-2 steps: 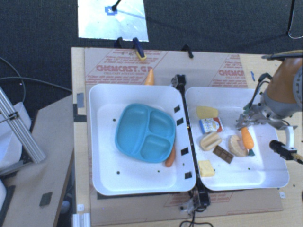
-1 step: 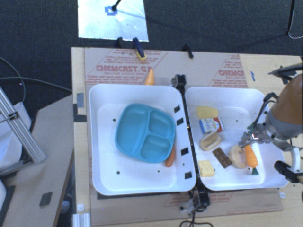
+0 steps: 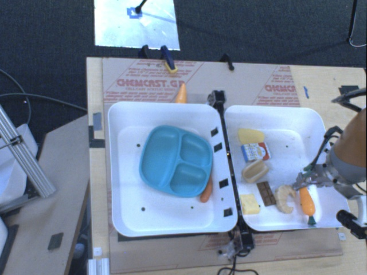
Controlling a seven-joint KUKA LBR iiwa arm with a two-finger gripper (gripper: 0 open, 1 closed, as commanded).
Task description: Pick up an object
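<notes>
The gripper [image 3: 305, 183] sits low in the right bin [image 3: 287, 114], close to its right wall, directly over the top end of a toy carrot [image 3: 308, 203]; whether it is open or clamped I cannot tell, since the metal there is small and blurred. It looks like the reach-and-grasp step, the carrot lying on the bin floor. Just left lies a pale curved piece [image 3: 283, 199], perhaps a banana. Next, the grasp must settle on the carrot alone, then lift straight up clear of the wall.
</notes>
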